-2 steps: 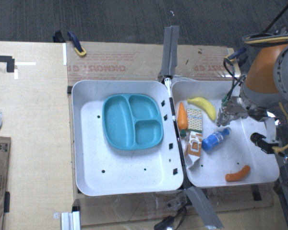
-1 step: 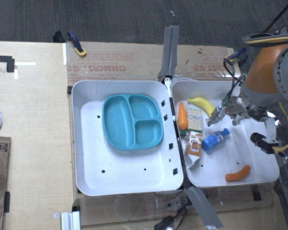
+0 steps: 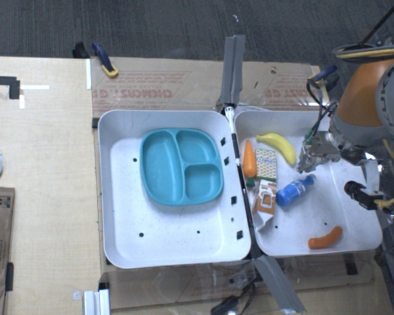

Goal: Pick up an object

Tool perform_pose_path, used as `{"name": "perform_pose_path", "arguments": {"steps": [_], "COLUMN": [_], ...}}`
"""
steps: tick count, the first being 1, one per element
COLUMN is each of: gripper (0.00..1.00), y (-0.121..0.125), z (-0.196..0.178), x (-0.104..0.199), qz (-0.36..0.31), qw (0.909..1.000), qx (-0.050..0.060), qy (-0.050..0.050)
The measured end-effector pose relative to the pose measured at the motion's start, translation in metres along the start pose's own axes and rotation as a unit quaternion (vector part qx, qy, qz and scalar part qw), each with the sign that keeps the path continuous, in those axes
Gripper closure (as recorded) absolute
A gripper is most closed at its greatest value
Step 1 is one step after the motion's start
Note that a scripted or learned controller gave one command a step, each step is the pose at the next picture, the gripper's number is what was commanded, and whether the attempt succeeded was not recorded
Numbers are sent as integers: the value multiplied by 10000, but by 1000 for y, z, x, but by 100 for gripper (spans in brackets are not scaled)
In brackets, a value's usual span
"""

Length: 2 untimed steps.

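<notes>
Gripper (image 3: 310,157) is seen low over the right bin (image 3: 354,241), hanging from the grey arm (image 3: 371,104) that enters from the right; whether anything is held cannot be told, since the tip is small and cluttered at this slant.

Nearest the camera, an orange sausage-shaped piece (image 3: 325,237) is noted lying on the floor of the right bin, well apart from the other items. Further back, a blue bottle (image 3: 293,191) is seen lying on its side, tilted, its cap end just below the gripper. Beside it, against the wall shared by the bins, a small orange-and-white carton (image 3: 266,199) is recorded, with a checked packet (image 3: 266,164) just behind it and a carrot (image 3: 249,159) lying along the divider. A banana (image 3: 279,146) is found at the back of this group — near the gripper, on its left.

In the left bin (image 3: 118,195) a teal divided plate (image 3: 182,166) is seen, lying flat and slightly off-square.

Behind both bins, a brown sheet with red lettering (image 3: 151,84) is noted — a blue-and-yellow clamp (image 3: 105,60) rests at its far left corner.
</notes>
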State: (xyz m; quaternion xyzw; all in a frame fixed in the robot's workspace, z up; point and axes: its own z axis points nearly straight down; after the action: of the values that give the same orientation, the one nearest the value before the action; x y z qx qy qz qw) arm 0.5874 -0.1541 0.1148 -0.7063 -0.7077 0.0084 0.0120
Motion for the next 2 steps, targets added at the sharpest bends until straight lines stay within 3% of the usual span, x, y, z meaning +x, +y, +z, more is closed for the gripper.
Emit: {"name": "perform_pose_path", "arguments": {"steps": [1,2], "gripper": [0,0], "y": [0,24], "z": [0,20], "x": [0,39], "qz": [0,175], "qw": [10000,9997], "qx": [1,-168], "qy": [-1,-44]}}
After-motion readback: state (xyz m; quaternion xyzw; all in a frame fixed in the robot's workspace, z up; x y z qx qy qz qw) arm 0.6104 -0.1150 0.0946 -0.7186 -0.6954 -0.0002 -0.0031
